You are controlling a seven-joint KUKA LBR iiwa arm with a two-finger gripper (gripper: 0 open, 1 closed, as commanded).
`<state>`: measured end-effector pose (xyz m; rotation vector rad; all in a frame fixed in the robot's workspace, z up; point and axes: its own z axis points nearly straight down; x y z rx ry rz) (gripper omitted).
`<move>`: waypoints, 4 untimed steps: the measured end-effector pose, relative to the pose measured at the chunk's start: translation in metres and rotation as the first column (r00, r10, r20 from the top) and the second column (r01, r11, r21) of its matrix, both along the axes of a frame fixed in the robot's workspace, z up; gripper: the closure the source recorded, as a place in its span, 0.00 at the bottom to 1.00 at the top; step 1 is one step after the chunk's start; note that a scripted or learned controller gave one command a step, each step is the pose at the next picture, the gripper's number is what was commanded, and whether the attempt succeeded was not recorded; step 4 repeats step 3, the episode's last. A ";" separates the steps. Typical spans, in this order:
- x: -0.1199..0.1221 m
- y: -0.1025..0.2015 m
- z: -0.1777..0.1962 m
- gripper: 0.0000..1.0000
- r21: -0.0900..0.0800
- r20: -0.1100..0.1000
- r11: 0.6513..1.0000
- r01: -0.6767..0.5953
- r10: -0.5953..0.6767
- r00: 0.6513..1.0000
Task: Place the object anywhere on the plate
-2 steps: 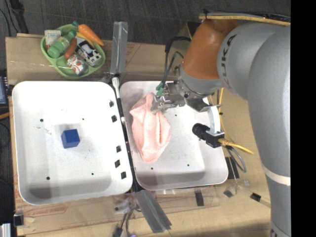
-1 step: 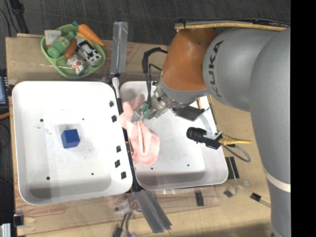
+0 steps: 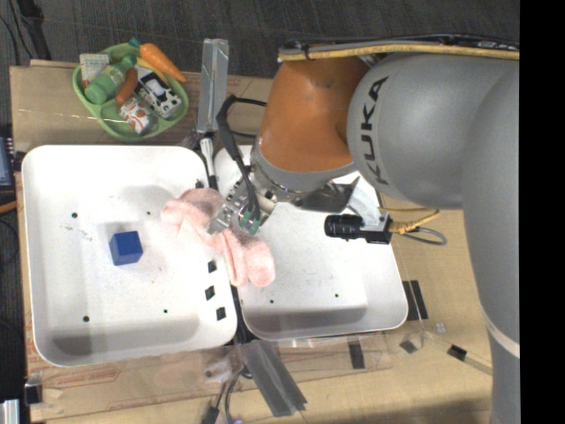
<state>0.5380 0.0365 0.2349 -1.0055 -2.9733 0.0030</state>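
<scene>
Leftmost on the bench, a green bowl (image 3: 129, 94) packed with toy food, a carrot among it, is seen beyond the far corner of the left bin (image 3: 53, 237). Inside that bin, a small blue cube (image 3: 126, 246) is seen lying alone on the white floor, well apart from everything else. Toward the middle, a pink plush toy (image 3: 231, 235) is draped across the shared rims, one end resting in the left bin and the other hanging down into the right bin (image 3: 353, 290). Directly over the toy's middle, the gripper (image 3: 237, 215) is lowered, touching or just above the pink fabric; whether its fingers are spread or closed cannot be told, as they are hidden by the wrist and the plush, and no grasp can be confirmed. Further right, the orange band and the grey KUKA arm (image 3: 424, 131) are shown looming over the right bin, with a black cable fitting (image 3: 353, 229) beneath them.
</scene>
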 end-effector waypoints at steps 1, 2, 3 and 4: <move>-0.011 0.052 -0.008 1.00 0.001 0.001 0.919 -0.395 0.395 0.919; -0.031 0.083 -0.004 1.00 0.002 -0.001 0.793 -0.609 0.609 0.793; -0.031 0.083 -0.004 0.00 0.002 -0.001 0.793 -0.609 0.609 0.793; -0.031 0.083 -0.004 0.00 0.002 -0.001 0.793 -0.609 0.609 0.793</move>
